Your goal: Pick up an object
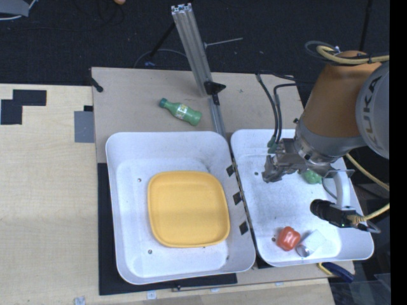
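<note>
My gripper [272,173] hangs over the upper middle of the right bin [267,240], fingers pointing down close to the bin floor, with nothing seen between them. A green object [312,176] lies just right of the gripper, partly hidden under the wrist. A red object [287,238] rests near the bin's front edge, with a small grey piece [303,250] beside it. A yellow square plate [188,208] lies flat in the left bin [127,170].
A green bottle [180,111] lies on the bench behind the left bin. A slanted aluminium bar [198,53] rises from the bench behind the bins. Black clips [236,196] mark the divide between the bins.
</note>
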You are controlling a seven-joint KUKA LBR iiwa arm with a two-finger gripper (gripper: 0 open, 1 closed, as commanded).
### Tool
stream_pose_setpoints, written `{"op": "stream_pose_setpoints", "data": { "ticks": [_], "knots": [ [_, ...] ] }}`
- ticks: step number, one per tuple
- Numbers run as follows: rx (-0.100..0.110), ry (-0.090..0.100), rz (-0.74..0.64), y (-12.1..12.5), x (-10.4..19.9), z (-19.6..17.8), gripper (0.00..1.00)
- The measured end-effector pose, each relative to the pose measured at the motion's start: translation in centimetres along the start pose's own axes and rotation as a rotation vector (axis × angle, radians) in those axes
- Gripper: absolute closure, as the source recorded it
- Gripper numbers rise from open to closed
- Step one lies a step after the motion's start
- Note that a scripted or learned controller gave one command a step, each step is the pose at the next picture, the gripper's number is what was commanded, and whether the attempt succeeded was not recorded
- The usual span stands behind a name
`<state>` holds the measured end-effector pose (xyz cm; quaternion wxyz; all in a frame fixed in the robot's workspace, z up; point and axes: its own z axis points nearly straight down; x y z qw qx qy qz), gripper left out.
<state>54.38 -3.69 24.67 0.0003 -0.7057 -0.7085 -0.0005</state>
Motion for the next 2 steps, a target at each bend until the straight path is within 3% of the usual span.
{"op": "stream_pose_setpoints", "data": {
  "ticks": [2],
  "knots": [
    [0.002, -0.001, 0.0, -2.5, 10.0, 1.5, 1.0]
  ]
}}
